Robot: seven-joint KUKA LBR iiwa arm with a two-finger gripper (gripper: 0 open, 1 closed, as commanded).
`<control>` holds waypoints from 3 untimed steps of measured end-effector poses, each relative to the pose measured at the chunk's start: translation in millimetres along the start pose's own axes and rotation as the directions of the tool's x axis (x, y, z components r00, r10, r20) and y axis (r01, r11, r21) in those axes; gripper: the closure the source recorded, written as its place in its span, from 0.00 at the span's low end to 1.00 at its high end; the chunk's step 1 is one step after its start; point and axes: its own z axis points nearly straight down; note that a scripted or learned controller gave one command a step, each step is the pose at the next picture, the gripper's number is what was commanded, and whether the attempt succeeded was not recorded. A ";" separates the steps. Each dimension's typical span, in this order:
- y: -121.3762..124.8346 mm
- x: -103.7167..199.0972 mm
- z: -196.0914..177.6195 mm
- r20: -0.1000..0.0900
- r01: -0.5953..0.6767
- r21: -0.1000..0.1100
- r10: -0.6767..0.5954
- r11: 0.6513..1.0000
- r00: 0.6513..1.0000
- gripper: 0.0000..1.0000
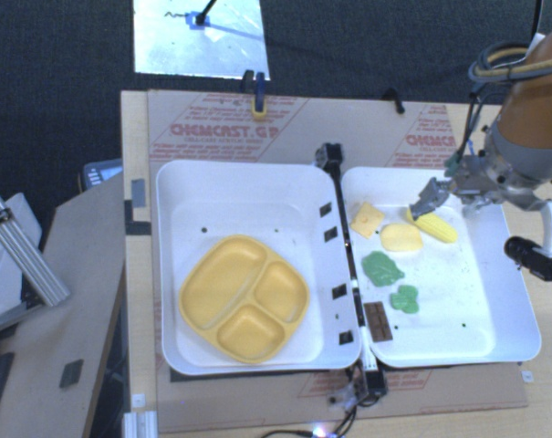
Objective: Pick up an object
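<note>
Corn (437, 228) lies in the right bin (494, 336), touching the gripper (428, 200), whose fingers I can't tell apart as wide or narrow. Beside it: one yellow wedge (367, 218), one yellow oval (401, 237), two green pieces (381, 268). Left bin (184, 199): one yellow tray (244, 297).

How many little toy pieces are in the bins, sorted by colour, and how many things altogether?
Yellow pieces in the right bin: 3, namely a cheese-like wedge, a pale oval and a corn-like piece.
Green pieces in the right bin: 2, one larger and one smaller.
Yellow divided tray in the left bin: 1.
Total: 6.
</note>
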 end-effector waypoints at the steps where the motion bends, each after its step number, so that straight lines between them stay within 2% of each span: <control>1: -18.5 -28.3 167.3 -0.002 -0.004 0.013 0.004 1.000 1.000 0.00; 2: -54.0 -95.3 176.1 0.002 -0.008 0.003 0.008 1.000 1.000 0.00; 3: -50.2 -90.6 164.4 0.001 0.000 -0.003 0.000 1.000 1.000 1.00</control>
